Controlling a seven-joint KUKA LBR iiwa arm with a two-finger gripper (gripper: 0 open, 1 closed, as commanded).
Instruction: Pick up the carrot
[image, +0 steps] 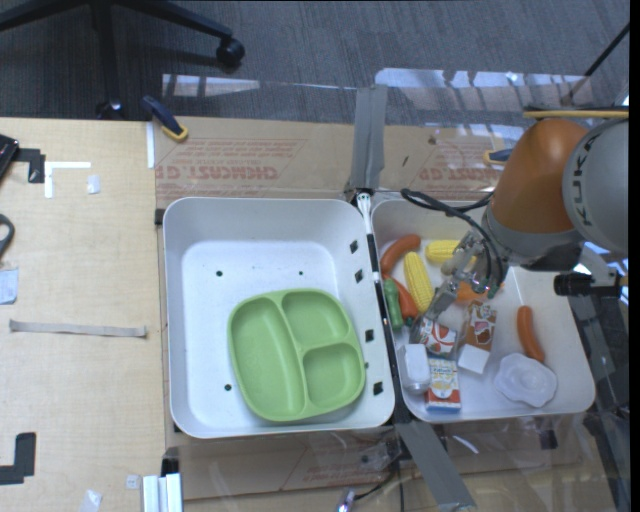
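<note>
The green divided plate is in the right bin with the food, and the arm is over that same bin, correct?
Not quite. The camera view shows the green plate alone in the left bin. The food, such as the corn, lies in the right bin, and the arm is indeed over that one.

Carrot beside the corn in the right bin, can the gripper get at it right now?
Probably, but it looks tight. Nothing lies on top of the carrot, yet the corn lies right beside it and the bin wall stands close on its other side. The gripper hangs just past the corn.
</note>
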